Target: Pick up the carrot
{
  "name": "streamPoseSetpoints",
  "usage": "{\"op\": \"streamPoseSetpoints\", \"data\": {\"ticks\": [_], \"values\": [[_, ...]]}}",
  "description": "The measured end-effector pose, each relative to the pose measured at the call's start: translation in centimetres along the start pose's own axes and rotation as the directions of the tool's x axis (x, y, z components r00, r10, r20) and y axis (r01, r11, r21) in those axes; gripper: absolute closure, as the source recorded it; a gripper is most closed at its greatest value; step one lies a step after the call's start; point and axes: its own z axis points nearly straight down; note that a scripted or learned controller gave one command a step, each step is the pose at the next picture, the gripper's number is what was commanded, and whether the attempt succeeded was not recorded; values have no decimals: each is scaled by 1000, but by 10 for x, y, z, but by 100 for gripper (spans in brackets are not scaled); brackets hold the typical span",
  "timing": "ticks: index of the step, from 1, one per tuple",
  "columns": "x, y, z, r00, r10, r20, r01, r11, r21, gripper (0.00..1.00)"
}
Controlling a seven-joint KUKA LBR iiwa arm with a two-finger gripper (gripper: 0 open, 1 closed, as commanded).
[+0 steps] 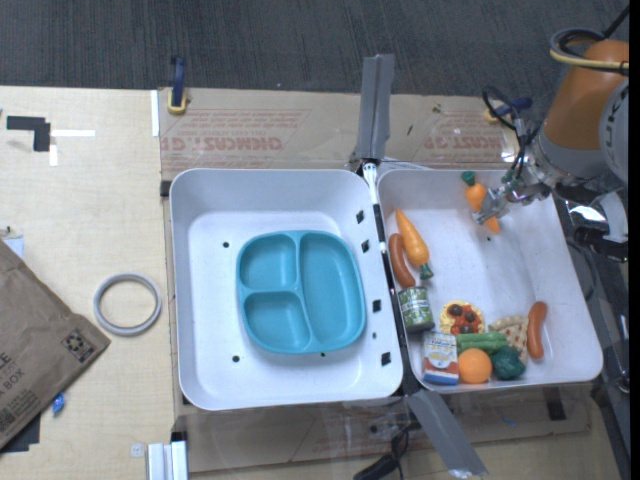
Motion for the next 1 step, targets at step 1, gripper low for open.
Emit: {"op": "streamPoseSetpoints", "data": {"ticks": [1], "values": [[83,27,-93,998,-66,-4,66,998,0,100]]}}
